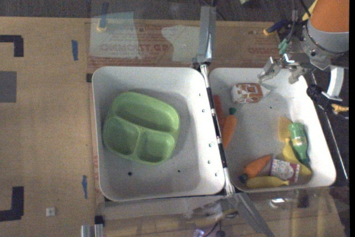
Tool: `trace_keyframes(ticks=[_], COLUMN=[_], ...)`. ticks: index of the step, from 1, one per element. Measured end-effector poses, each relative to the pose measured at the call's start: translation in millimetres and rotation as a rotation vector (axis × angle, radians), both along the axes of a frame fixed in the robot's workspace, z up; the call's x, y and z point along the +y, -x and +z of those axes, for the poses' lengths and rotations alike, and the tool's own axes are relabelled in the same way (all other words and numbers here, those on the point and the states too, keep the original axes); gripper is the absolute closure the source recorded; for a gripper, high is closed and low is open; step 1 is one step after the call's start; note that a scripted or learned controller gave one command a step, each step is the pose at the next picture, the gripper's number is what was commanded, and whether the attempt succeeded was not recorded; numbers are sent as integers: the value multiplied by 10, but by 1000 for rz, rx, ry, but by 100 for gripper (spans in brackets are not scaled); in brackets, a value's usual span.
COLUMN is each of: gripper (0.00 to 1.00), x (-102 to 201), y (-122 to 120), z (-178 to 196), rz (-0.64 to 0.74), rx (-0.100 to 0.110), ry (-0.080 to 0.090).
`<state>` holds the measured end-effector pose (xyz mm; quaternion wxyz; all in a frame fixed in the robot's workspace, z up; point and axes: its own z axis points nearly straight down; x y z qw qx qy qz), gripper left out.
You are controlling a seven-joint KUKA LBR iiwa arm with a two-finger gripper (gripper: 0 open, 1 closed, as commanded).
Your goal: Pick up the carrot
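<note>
**The carrot lies by the wall, and your pincer is far from it**

From the camera up above, look at the right bin (319, 119). The carrot (228, 128) lies at the bin's left side, near the middle of the frame. It sits just beside the wall between the two bins, with its green top pointing up the frame. A thinner orange stick (218, 110) lies along that wall, right next to it.

Your pincer (275, 66) hangs at the upper right of the frame, over the top edge of the right bin. Its fingers look spread, and nothing is between them. A small box with a picture (247, 92) lies between it and the carrot.

The carrot looks like a toy: light, hard and smooth, so it may slip. Take it across the fat middle, not the thin tip. The wall is close, so one finger has little room there.

Another orange carrot-like toy (257, 166) lies at the lower right, among yellow and green toys. The left bin (102, 86) holds a green tray (142, 127).
</note>
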<state>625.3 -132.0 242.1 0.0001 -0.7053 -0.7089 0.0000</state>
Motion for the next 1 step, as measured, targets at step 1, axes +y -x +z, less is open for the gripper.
trace_keyframes(ticks=[1], gripper=[0], x=[309], y=[414], z=[-1173], rz=[46], rx=[-1], ry=[0])
